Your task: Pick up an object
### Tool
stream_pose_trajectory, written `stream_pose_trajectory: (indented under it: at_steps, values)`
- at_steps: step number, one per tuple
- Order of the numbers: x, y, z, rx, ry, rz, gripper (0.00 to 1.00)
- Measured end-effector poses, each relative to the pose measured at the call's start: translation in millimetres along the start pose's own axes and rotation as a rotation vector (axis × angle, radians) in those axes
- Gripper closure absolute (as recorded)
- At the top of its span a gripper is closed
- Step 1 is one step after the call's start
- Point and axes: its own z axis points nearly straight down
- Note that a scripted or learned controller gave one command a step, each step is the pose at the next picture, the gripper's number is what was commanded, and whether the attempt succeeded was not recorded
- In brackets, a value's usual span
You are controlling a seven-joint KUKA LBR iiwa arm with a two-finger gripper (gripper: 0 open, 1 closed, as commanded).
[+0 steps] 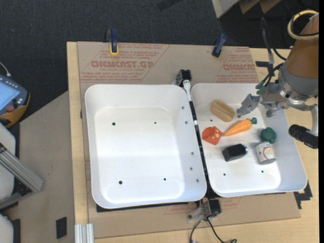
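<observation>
Where the right bin (288,178) holds its small heap of things, six objects lie loosely grouped in its upper and middle part: a tan bread-like block (223,110) lies tilted nearest the far rim, a toy carrot (239,127) with an orange body and a green tip lies slantwise just below it, and a red-orange piece (212,135) with a small yellow mark sits touching the carrot's thin end. Nearer the front lie a black rectangular block (235,152), a small silver can (265,153) with a printed label lying on its side just right of it, and a dark green knobbly lump (268,134) just above the can. None of these is lifted; each rests on the white floor of the bin. The claw (249,105) hangs low over the bin's far right part, just above the carrot's green tip and beside the bread block, its grey metal fingers pointing left, and I cannot tell whether they are spread or closed; nothing shows between them. The left bin (96,135) sits beside it, the two rims meeting along a dark seam, both on a brown cardboard-covered counter (152,59) held by blue clamps (113,39) at its far edge.
</observation>
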Motion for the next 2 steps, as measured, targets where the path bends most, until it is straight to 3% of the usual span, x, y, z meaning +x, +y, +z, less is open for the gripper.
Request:
stream_pose_trajectory:
  at_steps: [1, 2]
  values:
    - [0.0, 0.8, -11.0, -0.003, -0.001, -0.001, 1.00]
    - [71.9, 65.0, -59.9, -0.010, 0.001, -0.009, 1.00]
